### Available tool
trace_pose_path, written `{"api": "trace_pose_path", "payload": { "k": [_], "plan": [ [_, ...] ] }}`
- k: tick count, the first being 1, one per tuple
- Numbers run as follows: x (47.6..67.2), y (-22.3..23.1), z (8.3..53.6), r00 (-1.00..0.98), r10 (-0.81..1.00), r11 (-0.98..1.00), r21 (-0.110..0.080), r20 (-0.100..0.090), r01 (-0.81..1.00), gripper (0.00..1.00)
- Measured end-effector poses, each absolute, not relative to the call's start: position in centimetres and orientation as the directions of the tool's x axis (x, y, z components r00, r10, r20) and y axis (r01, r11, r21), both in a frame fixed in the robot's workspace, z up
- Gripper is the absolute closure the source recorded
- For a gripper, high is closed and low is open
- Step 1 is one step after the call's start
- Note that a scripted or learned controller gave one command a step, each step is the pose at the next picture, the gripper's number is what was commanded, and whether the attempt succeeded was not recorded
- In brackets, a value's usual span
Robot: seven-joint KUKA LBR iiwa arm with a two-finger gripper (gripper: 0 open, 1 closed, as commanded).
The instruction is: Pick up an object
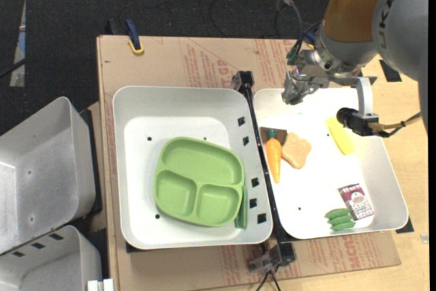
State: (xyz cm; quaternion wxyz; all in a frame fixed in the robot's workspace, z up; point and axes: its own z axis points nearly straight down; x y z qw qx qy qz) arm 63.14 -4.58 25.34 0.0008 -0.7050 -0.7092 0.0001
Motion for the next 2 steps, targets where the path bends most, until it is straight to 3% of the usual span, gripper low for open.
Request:
{"api": "trace_pose_path", "payload": {
  "k": [2],
  "plan": [
    [60.3,4.6,24.7,-0.005,1.0,0.005,-0.002,0.001,1.0,1.0]
  ]
}}
